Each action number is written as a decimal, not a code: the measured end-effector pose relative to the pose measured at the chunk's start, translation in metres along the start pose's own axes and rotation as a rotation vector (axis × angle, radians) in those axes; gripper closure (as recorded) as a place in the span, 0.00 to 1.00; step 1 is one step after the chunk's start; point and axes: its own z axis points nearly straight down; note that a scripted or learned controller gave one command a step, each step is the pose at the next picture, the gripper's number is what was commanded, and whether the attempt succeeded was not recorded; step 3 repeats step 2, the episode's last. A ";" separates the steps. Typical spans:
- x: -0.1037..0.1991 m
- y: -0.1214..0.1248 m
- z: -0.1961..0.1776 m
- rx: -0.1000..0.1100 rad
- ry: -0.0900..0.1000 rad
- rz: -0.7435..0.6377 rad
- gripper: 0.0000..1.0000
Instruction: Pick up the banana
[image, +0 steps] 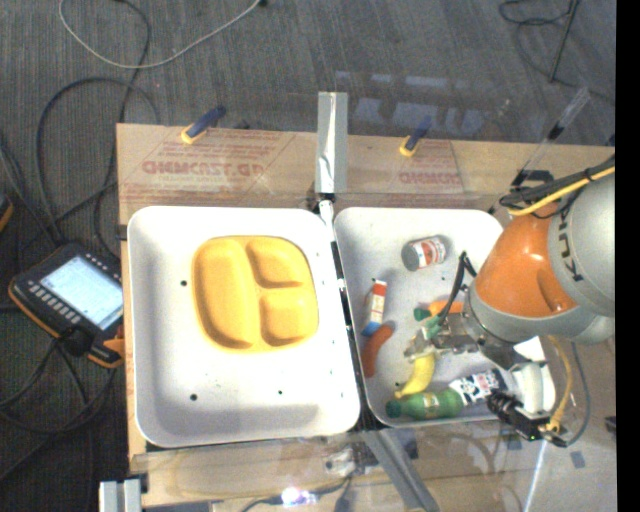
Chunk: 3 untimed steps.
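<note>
The yellow banana (419, 376) lies in the right bin (352, 262), near its front edge, curving from upper right to lower left. My gripper (432, 340) hangs just over the banana's upper end, reaching in from the right under the orange wrist band. The arm hides whatever lies directly beneath it. I cannot tell whether the gripper touches the banana.
A green bottle (428, 404) lies just in front of the banana. A red and white tube (376, 300), a red item (375, 352), a small can (425, 252) and a dark packet (478, 385) share that bin. A yellow divided tray (257, 290) sits in the left bin (160, 400).
</note>
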 end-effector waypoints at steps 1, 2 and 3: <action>0.034 0.079 -0.082 0.017 -0.003 0.172 1.00; 0.000 0.070 -0.063 0.018 -0.004 0.273 1.00; 0.000 0.070 -0.063 0.018 -0.004 0.273 1.00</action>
